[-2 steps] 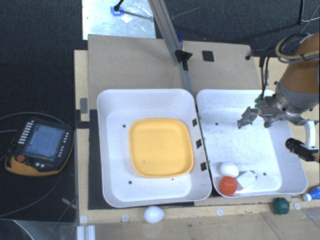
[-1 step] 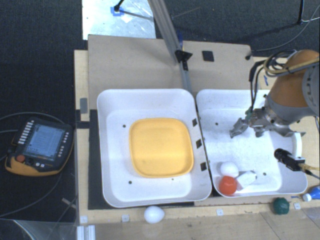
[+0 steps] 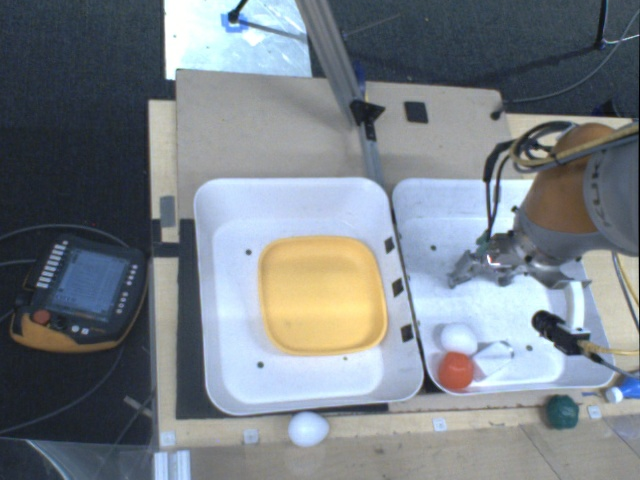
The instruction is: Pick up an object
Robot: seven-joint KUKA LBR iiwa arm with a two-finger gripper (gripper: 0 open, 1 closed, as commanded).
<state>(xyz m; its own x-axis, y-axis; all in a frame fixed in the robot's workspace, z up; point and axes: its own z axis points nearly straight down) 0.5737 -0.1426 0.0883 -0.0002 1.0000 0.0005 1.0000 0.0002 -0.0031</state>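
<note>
A yellow plate (image 3: 322,294) lies in the left bin (image 3: 225,368); a white ball (image 3: 459,337) and an orange ball (image 3: 457,370) touch at the right bin's (image 3: 430,218) near edge. The gripper (image 3: 478,264) hangs above bare floor, fingers seemingly apart and holding nothing, so this looks like the approach; next it should shift toward the balls and descend

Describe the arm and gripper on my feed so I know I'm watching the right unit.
The arm is grey with a broad orange band above the wrist. Black cables loop over its upper side. The gripper is small, grey and metallic, with slim fingers and a faint red glint at its base. A white bracket and a black stub-like part sit on the arm's underside.
</note>
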